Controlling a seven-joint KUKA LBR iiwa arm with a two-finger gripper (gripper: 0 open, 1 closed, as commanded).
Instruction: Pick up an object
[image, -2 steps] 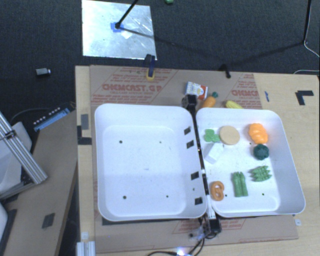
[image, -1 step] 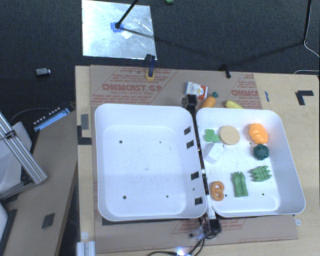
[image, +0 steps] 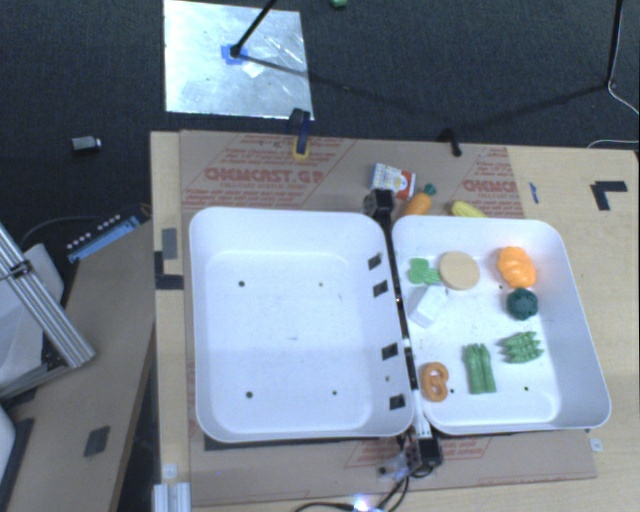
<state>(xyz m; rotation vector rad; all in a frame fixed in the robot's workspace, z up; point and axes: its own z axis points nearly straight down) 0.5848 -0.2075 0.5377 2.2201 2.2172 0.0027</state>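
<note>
target: orange pumpkin, upper right of right bin, near dark green ball | handling: you should expect it light, stiff, slick; take it across its rounded sides | pincer: you cannot tell its state | 2 bins on worktop

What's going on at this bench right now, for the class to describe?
A pick-up trial is set up, with nothing being handled yet. Two white bins sit side by side. The left bin holds no items; the right bin holds small toy foods: an orange pumpkin, a tan disc, a dark green ball, green stalks, a pretzel and a few others. Every item lies loose in the bin, waiting to be picked.
</note>
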